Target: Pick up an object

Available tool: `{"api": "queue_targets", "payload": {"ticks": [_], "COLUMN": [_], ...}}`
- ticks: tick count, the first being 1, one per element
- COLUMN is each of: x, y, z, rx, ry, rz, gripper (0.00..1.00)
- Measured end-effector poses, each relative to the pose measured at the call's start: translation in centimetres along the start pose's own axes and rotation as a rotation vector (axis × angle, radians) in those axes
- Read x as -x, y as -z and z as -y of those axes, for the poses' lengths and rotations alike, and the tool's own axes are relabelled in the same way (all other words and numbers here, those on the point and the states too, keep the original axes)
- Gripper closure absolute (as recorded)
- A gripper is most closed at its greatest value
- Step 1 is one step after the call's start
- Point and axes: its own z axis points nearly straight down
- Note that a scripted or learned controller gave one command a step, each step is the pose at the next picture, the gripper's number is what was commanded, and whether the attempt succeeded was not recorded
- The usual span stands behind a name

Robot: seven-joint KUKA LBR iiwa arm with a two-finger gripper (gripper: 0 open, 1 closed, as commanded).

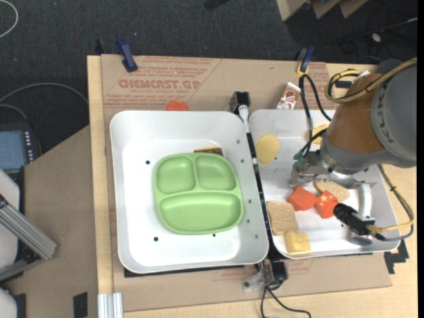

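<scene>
Dark carpet (132,12) rings the cardboard-topped bench (99,177). The left bin (126,177) cradles a green divided plate (197,192). In the right bin (281,121), the gripper (306,175) hangs just above an orange block (301,199); its grip I cannot tell.

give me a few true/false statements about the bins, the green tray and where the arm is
1. The green divided tray lies in the left bin. True.
2. The tray has three compartments. True.
3. The arm reaches over the left bin. False: it hangs over the right bin.
4. Two orange-red blocks lie in the right bin. True.
5. The pale yellow round piece lies on the green tray. False: it lies in the right bin, near its left wall.
6. The pincer sits beside the tray. False: it is in the right bin, just above the blocks.
</scene>
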Motion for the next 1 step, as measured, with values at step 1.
{"api": "queue_targets", "payload": {"ticks": [1], "x": [0.00], "y": [-0.06], "z": [0.02], "rx": [-0.001], "ry": [0.000], "rz": [0.000], "gripper": [0.00]}}
